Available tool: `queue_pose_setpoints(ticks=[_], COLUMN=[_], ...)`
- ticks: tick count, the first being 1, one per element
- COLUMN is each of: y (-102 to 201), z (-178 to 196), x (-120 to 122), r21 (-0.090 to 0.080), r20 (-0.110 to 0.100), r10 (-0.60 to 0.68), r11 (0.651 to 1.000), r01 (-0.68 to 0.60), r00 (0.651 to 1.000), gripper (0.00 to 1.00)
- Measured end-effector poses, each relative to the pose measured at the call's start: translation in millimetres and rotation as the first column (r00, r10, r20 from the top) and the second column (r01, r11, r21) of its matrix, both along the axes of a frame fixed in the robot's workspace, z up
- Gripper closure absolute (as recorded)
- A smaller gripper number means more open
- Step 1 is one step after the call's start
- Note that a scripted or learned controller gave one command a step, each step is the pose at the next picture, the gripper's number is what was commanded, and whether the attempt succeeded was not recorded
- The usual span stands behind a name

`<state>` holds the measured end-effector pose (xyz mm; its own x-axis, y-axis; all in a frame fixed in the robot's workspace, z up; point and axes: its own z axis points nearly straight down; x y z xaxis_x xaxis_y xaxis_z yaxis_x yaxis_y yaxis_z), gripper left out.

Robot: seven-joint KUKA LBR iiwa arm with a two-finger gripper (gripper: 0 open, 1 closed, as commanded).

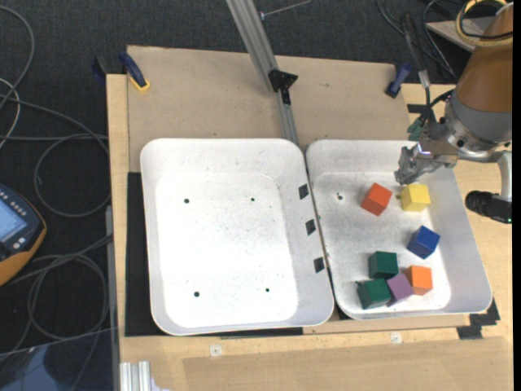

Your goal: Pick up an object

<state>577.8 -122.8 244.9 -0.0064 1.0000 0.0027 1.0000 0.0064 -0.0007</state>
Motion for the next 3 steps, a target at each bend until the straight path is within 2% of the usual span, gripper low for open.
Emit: queue_pose_setpoints(ticks=[1, 2, 3], y=[54.4, 112.8, 161.9], z=[-10.9, 0.6, -9.1], x=[5.6, 8.2, 16.5], r21=[0.000, 0.000, -0.001], r20=[0.000, 0.004, 0.001], r10=[0.001, 0.002, 0.000], r11=[1.000, 1.000, 1.000], r01=[-0.001, -0.002, 0.000], r00=[1.000, 1.000, 1.000], gripper=[1.00, 1.00, 1.00])
